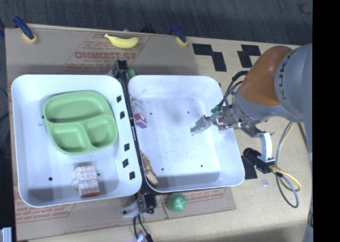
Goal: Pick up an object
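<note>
Camera view showed my end effector, grip state unclear, over the right bin; next, reaching left toward the small carton.

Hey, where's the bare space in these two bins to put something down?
Most room: the right bin's floor, between the small packet at its left wall and the gripper near its right wall. In the left bin, the green tray fills the upper part and the snack packet sits below it; bare strips flank that packet.
</note>
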Available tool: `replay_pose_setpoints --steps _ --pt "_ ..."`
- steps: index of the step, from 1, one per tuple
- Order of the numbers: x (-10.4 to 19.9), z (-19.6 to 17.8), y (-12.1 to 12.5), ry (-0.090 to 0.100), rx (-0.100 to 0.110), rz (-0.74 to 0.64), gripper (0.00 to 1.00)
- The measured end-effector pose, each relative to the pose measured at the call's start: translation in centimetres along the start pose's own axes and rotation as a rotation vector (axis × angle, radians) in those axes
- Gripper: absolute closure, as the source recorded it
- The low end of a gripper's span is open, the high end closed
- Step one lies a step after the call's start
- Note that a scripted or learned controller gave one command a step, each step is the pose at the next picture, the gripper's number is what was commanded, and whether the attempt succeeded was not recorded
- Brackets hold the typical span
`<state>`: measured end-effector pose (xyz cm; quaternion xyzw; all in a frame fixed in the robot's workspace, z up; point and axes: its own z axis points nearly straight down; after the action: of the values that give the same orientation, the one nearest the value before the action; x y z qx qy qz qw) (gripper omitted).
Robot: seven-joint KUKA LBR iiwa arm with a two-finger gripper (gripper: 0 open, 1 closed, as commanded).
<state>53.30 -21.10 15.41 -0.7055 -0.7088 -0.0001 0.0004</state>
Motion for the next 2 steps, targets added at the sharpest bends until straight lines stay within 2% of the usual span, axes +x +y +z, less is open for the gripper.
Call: replay_pose_setpoints --steps 1,2 --pt "0.0 0.5 5.3 0.001 0.0 0.0 0.0" --pt "-0.1 -3.9 5.1 0.0 -0.001 0.0 0.0"
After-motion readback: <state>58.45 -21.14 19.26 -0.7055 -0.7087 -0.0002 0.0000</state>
